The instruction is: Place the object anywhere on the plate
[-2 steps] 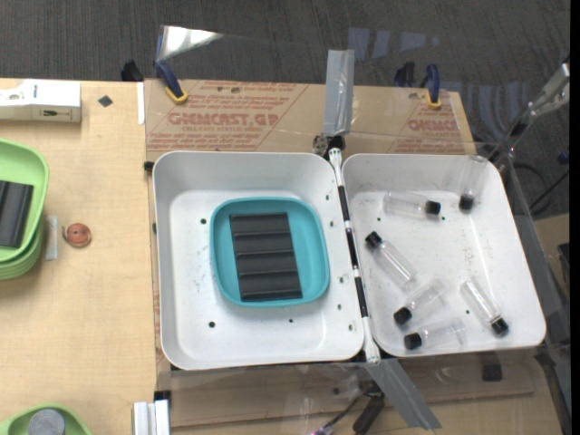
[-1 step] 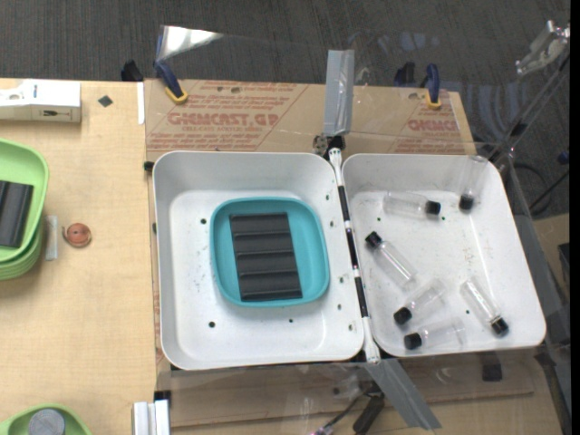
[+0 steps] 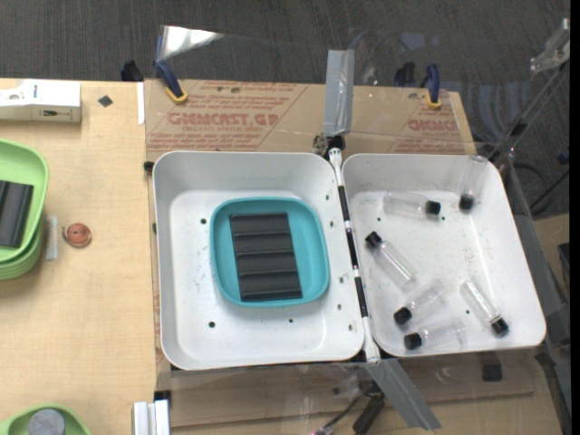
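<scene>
A: Six clear vials (image 3: 390,259) with black caps are lying scattered in the right bin (image 3: 518,243). The teal plate (image 3: 314,243) is sitting in the middle of the left bin (image 3: 181,270), with a dark ribbed block (image 3: 265,256) resting on it.

B: So none of them is sitting on the plate yet. Which one are you favouring?

A: The slanted one nearest the divider, I'm thinking. It is lying apart from its neighbours, while the two at the near side are crowding each other.

B: How are you picturing the pick?

A: Closing across the narrow body, not along it, and aiming at the middle so it isn't tipping. Clear, round tubes are probably rolling and slipping easily. Then lifting well over the divider and setting it down on the block or the teal rim.

B: And the grip right now?

A: I cannot tell.

B: Any writing?

A: Red print is running across the cardboard sheet (image 3: 227,116) on the far side, seemingly reading "CHEMCAST GP", and is repeating at the right. The white box (image 3: 41,101) at far left is carrying print too small to read.
</scene>
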Action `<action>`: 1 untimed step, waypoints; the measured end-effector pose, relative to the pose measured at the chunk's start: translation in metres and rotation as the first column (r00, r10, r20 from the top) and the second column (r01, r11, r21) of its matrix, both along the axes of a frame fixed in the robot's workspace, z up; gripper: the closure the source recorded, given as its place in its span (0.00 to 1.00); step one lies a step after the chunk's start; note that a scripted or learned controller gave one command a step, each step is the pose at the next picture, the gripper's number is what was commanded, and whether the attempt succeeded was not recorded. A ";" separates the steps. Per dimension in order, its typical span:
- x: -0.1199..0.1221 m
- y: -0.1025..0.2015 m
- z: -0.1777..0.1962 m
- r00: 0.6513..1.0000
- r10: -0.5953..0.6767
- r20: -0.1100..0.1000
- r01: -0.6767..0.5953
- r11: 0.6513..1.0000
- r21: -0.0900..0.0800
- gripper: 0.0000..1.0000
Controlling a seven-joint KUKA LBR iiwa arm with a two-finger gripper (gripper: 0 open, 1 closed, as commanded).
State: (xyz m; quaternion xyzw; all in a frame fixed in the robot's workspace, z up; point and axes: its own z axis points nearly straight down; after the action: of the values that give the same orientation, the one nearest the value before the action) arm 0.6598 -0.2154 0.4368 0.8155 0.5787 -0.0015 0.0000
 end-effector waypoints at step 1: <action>0.000 0.001 0.002 0.996 -0.095 -0.002 0.095 0.996 0.000 0.00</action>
State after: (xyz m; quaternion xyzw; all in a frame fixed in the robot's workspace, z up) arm 0.6596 -0.2144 0.4392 0.8421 0.5394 -0.0021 -0.0007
